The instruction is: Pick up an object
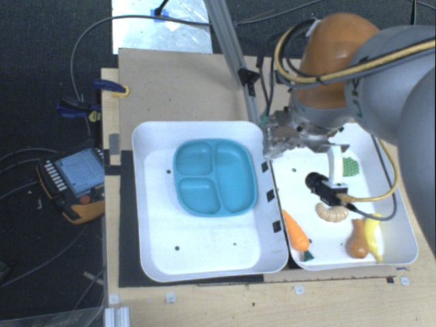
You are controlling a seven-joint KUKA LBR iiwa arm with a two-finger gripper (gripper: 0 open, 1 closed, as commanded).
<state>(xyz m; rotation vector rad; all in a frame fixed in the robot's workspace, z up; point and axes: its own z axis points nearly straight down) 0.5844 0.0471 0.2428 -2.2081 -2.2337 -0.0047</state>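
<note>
Robot lab: grey arm [398,73], white bins [157,251] (clamps [107,86] alongside).

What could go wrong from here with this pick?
1. The tool hangs above the wall between the two white bins, apart from every toy; descending here may strike it or close on nothing.
2. The orange plastic carrot lies close along that wall, leaving little room beside it.
3. The yellow plastic banana touches a brown-orange pear-shaped toy in the corner; one may drag the other.
</note>
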